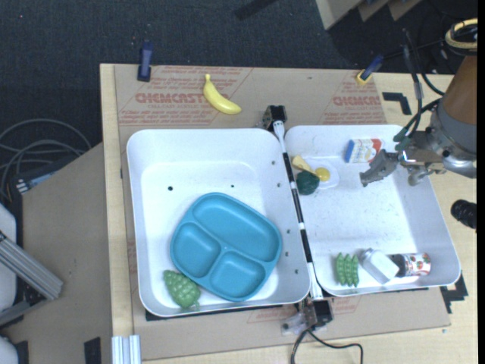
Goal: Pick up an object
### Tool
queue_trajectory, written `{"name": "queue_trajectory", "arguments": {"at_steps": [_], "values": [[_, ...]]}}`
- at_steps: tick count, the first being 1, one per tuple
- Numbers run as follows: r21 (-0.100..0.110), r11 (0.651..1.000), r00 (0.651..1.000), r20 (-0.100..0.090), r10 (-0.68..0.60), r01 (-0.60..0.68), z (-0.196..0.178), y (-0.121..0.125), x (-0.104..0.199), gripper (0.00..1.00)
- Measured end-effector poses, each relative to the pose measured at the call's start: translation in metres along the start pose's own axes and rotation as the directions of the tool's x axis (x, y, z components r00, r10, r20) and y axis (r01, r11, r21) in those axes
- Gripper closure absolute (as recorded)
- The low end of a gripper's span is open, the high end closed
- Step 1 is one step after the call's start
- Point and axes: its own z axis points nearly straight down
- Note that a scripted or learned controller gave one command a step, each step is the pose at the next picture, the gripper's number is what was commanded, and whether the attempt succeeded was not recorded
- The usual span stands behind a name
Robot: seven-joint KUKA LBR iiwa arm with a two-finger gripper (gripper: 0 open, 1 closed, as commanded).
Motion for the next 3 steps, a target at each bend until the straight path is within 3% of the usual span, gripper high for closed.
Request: {"name": "queue_trajectory", "arguments": {"at_steps": [1, 2, 3], "values": [[0.001, 1.0, 1.0, 0.0, 0.001, -0.001, 0.091, -0.049, -0.01, 0.0], [0.003, 1.0, 1.0, -0.001, 0.0, 0.0, 0.16, -0.05, 0.017, 0.0], [-0.002, 1.0, 1.0, 0.002, 0.001, -0.001, 0.18, -0.007, -0.046, 0.0]]}}
